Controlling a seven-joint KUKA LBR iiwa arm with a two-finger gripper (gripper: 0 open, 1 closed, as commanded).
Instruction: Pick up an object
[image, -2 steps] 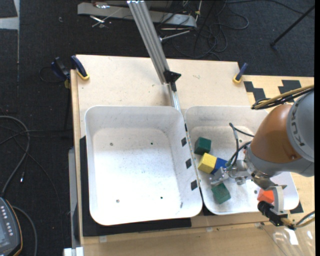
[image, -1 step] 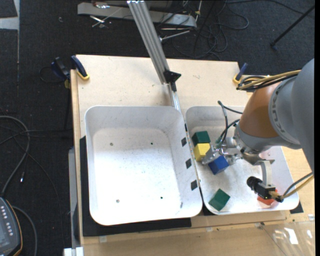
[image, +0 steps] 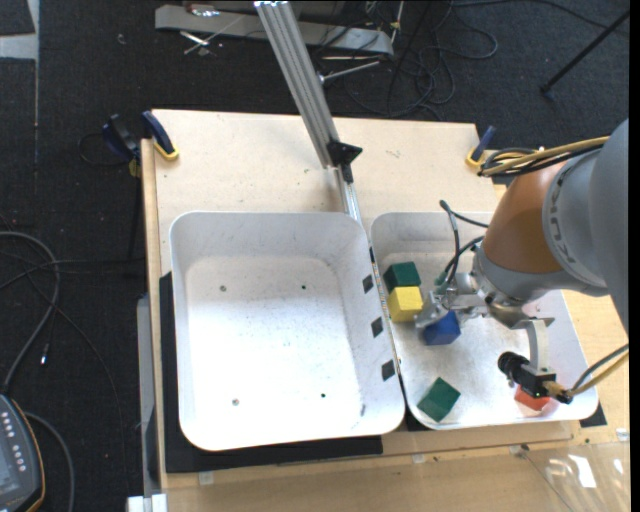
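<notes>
Blue block (image: 441, 329) half hidden under gripper (image: 445, 306), grip unclear

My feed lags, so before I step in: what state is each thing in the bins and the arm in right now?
Blue block: in the right bin, at the gripper; grasp unclear.
Yellow block: flat, touching the dark green block behind it.
Green block: lying alone near the front rim.
Red object: at the front right corner, partly hidden.
Left bin: sits level beside the right bin.
</notes>
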